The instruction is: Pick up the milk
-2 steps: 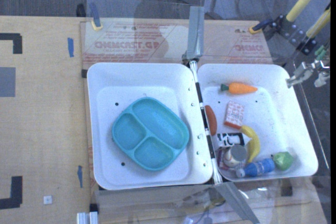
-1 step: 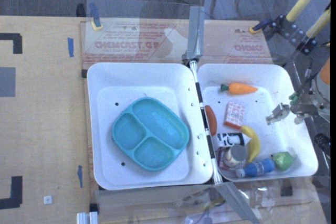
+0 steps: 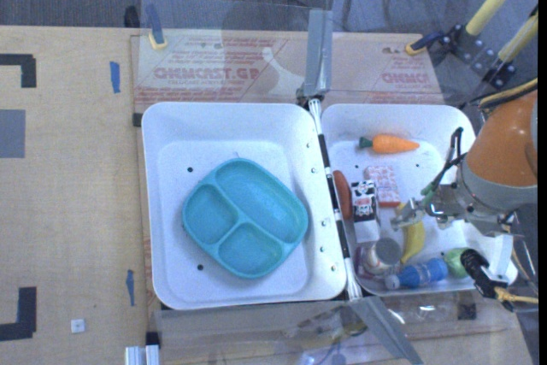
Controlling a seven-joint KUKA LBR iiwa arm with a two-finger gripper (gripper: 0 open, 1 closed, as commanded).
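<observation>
milk carton low-left of fingers, not yet held

milk carton (image 3: 365, 198) lying in right bin (image 3: 342, 122), left-centre part, black-and-white cow print w/ red top. just right of sausage (image 3: 342, 191) that runs along bin's left wall; touching or nearly touching pink-white packet (image 3: 385, 184) on its right side. carrot (image 3: 393, 144) further up, well apart. banana (image 3: 414, 239) below-right, blue bottle (image 3: 420, 274) + grey can (image 3: 385, 252) near bottom wall, green item (image 3: 455, 261) at lower right.

gripper (image 3: 419, 212) over right part of same bin, above banana's upper end, near carton but not on it. fingers look spread apart w/ nothing between them, though small + partly blurred, so only fairly sure. left bin (image 3: 162, 184) w/ teal divided plate (image 3: 245, 218), not relevant.

handling, judged: small carton, prob. light, toy-sized; stiff flat sides, smooth so could slip if pinched at an edge. best taken across short width at mid-body, fingers straddling long sides. tight spot: sausage one side, packet other, so little room for fingers; risk of nudging neighbours or grabbing packet too. needs shift left + slightly up, then straight descent.
</observation>
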